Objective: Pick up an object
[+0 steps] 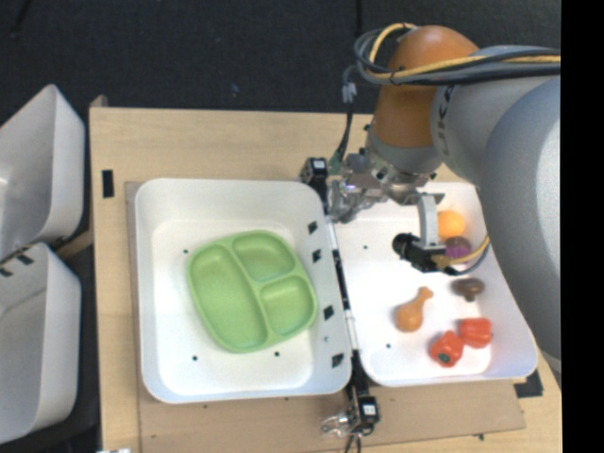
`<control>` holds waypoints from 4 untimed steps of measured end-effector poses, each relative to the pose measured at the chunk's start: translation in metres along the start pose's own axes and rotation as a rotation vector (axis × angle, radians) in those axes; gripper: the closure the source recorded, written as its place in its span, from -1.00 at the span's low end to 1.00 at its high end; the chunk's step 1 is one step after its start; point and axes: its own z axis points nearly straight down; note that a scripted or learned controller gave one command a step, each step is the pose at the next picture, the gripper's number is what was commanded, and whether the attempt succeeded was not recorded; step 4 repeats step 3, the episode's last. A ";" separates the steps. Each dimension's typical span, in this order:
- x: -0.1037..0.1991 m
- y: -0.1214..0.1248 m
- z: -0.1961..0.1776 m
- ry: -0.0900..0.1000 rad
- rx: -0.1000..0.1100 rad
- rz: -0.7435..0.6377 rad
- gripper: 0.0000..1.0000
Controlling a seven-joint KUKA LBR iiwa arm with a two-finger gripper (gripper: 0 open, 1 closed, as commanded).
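My gripper (347, 199) hangs over the far left corner of the right bin (377, 357), close to the wall between the two bins. Nothing shows in its grasp. Several small things lie to its right and nearer the front of this bin. They are an orange ball (452, 223), a purple piece (459, 247) just below the ball, a brown lump (469, 288), an orange drumstick-shaped toy (413, 310) and two red pepper-like pieces (446, 348) (476, 331).
In the left bin (151, 347) lies a green plate with three compartments (251, 289). The grey arm with its orange band (420, 83) covers the far right of the bench. White containers (38, 168) stand off the bench to the left.
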 end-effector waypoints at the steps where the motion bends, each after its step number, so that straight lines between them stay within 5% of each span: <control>1: 0.041 -0.008 -0.003 0.000 0.004 0.001 1.00; 2: 0.092 -0.024 -0.012 0.001 0.004 -0.002 1.00; 3: 0.089 -0.023 -0.012 0.000 0.005 0.003 -1.00; 4: 0.089 -0.023 -0.012 0.000 0.005 0.003 -1.00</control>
